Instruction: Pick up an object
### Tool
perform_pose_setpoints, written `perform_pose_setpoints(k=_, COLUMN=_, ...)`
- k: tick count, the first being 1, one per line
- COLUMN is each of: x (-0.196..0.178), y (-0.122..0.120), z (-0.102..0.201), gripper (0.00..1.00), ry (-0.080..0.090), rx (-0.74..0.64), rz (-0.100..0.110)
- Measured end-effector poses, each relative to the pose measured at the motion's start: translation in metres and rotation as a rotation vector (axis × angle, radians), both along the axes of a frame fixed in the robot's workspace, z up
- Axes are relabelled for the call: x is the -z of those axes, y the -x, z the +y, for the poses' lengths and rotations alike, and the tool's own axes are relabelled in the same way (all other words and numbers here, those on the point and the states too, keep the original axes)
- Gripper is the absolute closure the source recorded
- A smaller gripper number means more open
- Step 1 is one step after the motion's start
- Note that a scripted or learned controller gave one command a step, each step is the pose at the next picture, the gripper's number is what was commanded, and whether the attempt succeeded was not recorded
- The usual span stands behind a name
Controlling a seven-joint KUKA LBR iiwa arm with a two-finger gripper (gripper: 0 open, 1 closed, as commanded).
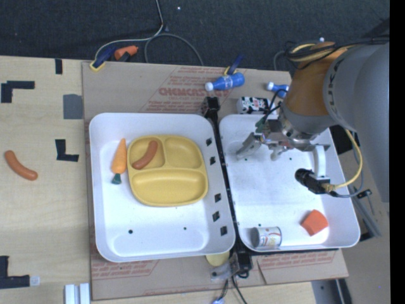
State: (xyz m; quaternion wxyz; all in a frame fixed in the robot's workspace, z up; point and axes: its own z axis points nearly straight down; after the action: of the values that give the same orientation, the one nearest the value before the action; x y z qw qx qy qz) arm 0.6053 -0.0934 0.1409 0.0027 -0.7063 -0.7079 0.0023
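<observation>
1. Arm of grey metal with an orange band [329, 87] fills the upper right of the frame, reaching down over the right-hand shallow white bin [253, 201].
2. Left of it sits the second shallow white bin [104, 227], holding a yellow plastic divided plate [169, 185].
3. In the plate's upper left compartment lies a brown toy sausage [145, 154]; an orange toy carrot [119, 156] rests just beside the plate's left edge.
4. The two-finger gripper [261, 147] hangs low at the upper middle of the right bin, its fingers spread apart with nothing between them, so the pick looks not yet made.
5. Candidates in that bin: an orange block [314, 223] at lower right and a small tin can with a white label [269, 236] on its side at the bottom edge, both well apart from the gripper.
6. The can's label print is too small to read; red lettering on the cardboard above the bins is probably a brand, but blurred.
</observation>
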Motion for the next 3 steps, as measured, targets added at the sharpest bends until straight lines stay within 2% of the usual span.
perform_pose_setpoints(k=1, x=0.058, y=-0.033, z=-0.004, gripper=0.0, ry=0.003, rx=0.0, rz=-0.007)
perform_pose_setpoints(k=2, x=0.056, y=-0.059, z=-0.004, gripper=0.0, ry=0.001, rx=0.0, rz=-0.009)
perform_pose_setpoints(k=3, x=0.056, y=-0.062, z=-0.002, gripper=0.0, ry=0.004, rx=0.001, rz=-0.002)
